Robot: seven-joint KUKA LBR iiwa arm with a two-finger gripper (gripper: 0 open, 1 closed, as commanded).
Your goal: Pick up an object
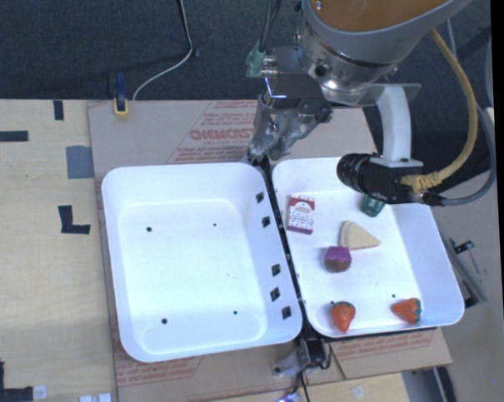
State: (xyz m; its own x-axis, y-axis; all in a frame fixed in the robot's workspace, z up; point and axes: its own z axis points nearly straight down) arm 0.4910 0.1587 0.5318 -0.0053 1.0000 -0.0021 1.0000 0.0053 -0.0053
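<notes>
My gripper (262,151) hangs over the far end of the divider between the two white bins, at the back edge. Nothing shows between its fingers. The right bin (429,238) holds a small red-and-white packet (300,214), a pale yellow cheese wedge (358,235), a purple and brown piece (338,258), two strawberries (343,314) (407,309) and a small teal object (372,205) partly hidden under the arm's black fitting. The packet lies nearest the gripper, a little in front and to the right.
The left bin (188,265) sits beside the right one on a cardboard sheet (216,131). The arm's grey body and orange band (369,16) fill the upper right. A black cylinder (368,176) with cables overhangs the right bin's far side.
</notes>
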